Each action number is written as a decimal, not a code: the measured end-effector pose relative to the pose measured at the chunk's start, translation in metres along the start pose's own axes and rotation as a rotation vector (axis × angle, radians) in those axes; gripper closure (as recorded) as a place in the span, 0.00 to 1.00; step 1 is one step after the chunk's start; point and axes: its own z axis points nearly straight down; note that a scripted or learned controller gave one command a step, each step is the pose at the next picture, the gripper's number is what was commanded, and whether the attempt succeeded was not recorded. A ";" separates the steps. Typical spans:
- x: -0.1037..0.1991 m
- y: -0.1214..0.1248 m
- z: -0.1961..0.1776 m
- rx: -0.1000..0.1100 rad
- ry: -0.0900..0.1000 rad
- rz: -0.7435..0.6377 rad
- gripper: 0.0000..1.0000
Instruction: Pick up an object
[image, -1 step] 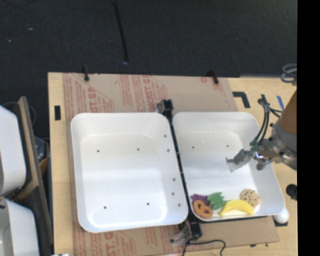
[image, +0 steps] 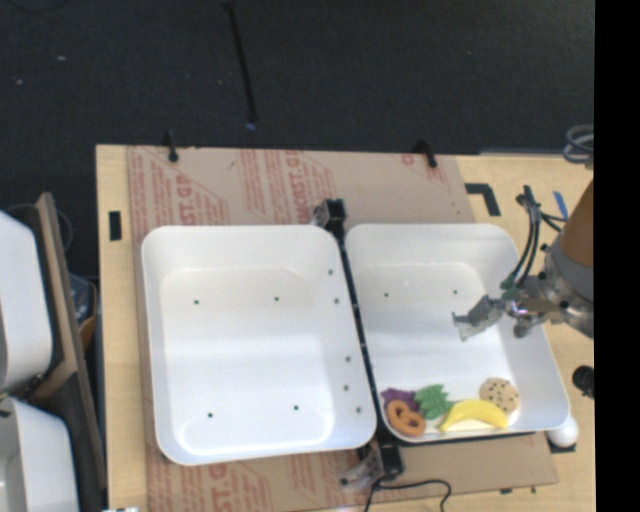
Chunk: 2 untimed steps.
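Note:
Along the right bin's (image: 420, 250) front wall lie several small toy foods: a brown pretzel (image: 405, 419), purple grapes (image: 396, 398), a green leafy piece (image: 434, 400), a yellow banana (image: 474, 414) and a chocolate-chip cookie (image: 499, 395). My gripper (image: 492, 318) hangs over the right side of that bin, behind the toys and well apart from them. Its two fingers are spread, one (image: 476, 315) pointing left into the bin, with nothing between them.
The left bin (image: 250, 340) lies beside the right one, a black clamp (image: 330, 213) at the top of their shared edge. Both rest on a cardboard sheet (image: 240, 185) on the wooden bench. Cables (image: 530, 230) run down to the wrist at the right.

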 end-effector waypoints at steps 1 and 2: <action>0.005 0.001 0.043 0.003 0.001 0.000 0.00; 0.009 0.001 0.089 0.004 0.001 0.000 0.00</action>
